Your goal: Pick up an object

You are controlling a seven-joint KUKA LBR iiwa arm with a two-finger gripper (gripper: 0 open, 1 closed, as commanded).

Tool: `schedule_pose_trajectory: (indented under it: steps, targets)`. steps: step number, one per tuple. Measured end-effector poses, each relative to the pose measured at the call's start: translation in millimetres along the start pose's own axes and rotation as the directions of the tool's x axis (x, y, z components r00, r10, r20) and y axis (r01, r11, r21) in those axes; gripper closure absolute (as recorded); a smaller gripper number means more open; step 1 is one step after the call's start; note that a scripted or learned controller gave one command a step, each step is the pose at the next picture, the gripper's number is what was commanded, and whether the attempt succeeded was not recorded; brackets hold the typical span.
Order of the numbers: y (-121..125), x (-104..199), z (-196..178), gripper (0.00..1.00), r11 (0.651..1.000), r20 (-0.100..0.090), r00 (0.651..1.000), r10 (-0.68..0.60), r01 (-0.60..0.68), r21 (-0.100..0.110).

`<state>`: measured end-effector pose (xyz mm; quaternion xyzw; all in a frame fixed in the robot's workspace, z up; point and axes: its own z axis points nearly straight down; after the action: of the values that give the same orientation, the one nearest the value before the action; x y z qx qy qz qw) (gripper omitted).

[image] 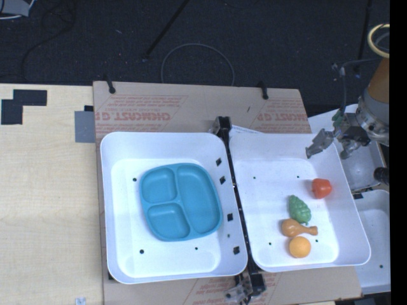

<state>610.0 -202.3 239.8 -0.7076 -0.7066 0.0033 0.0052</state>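
- Gripper (333, 142) sitting over the far right corner of the right bin (267, 154), above the rim, fingers spread apart and gripping nothing
- Arm (380, 88) reaching in from the right edge of the view, orange band showing above the wrist
- Four toy objects lying in the right bin, all toward its right half, none touching the gripper
- Red piece (322, 187) lying nearest the gripper, close to the bin's right wall, apart from the other three
- Green piece (299, 208) lying nearer the bin's middle than the red one, toward the near edge from it
- Orange drumstick-shaped piece (297, 228) lying just beside the green one on its near side; cannot tell whether the two are touching
- Round orange piece (299, 247) sitting just below the drumstick shape, closest to the bin's near right corner
- Left bin (121, 157) holding a blue divided plate (180, 201) with three compartments, sitting flat about mid-bin
- Black divider (233, 199) running between the two bins, from far edge to near edge
- Both bins resting on a cardboard sheet (191, 110) on the bench (44, 196); red mirrored print showing along the sheet's far edge
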Motion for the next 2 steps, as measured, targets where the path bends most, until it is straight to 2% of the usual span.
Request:
schedule_pose_trajectory:
  steps: [1,2]
  targets:
    - [2.2,-0.2,-6.3,0.0,1.0,0.003,1.0,-0.001,0.001,-0.011]
    - [-1.5,-5.3,55.6,0.0,1.0,0.001,1.0,-0.001,0.001,-0.004]
